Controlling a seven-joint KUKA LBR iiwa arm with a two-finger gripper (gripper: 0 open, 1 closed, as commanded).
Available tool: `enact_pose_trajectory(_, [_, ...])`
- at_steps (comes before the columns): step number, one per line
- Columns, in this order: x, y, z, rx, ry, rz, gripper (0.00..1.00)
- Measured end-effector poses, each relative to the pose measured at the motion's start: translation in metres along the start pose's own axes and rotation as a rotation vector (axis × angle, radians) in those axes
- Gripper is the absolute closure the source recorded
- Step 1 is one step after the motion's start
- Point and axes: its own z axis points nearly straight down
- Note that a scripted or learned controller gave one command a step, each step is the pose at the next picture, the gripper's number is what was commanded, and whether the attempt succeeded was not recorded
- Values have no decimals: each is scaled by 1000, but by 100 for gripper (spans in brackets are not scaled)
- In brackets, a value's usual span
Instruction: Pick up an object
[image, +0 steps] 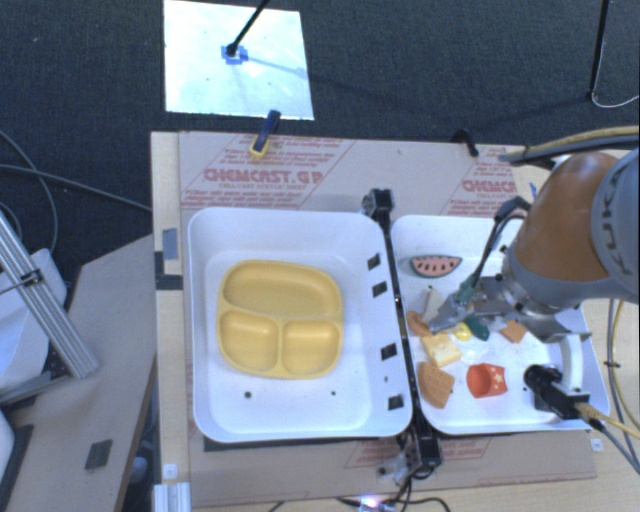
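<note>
The right bin (445, 228) holds several toy foods: a watermelon slice (436, 266), a yellow block (441, 349), a tan bread-like piece (434, 384), a red piece (486, 380), a small orange piece (417, 323), a green piece (479, 326) and another orange piece (513, 331). My gripper (456, 314) reaches down into the middle of this bin from the right. It hangs just above the yellow block and beside the green piece. The wrist hides what lies directly under it.
The left bin (203, 330) holds a yellow divided tray (280, 317). A black divider (392, 300) runs between the bins. A blue and yellow tool (265, 134) lies on the board behind the left bin.
</note>
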Motion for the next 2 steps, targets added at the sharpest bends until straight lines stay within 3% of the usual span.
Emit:
enact_pose_trajectory(1, [15, -19, 5, 10, 0, 3, 0])
enact_pose_trajectory(2, [42, 17, 5, 6, 0, 0, 0])
